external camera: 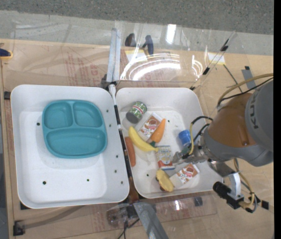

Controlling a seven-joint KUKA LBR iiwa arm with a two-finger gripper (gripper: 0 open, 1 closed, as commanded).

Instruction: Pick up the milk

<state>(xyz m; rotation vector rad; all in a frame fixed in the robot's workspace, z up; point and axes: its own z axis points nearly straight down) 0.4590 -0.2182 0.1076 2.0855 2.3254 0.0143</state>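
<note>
A small white carton with a blue and red label, which I take for the milk (164,155), lies flat in the middle of the right bin (196,99). My gripper (181,157) hangs low over the bin just right of that carton, close to its right edge. The grey arm with its orange band (234,128) comes in from the right and hides the bin's right wall. I see nothing lifted off the bin floor.
Around the carton lie a banana (140,140), a carrot (158,130), a red-printed carton (149,125), a can (136,111), a blue cup (184,137), a sausage (130,151), another carton (188,173) and a yellow fruit (164,181). The left bin holds a teal divided plate (55,146).
</note>
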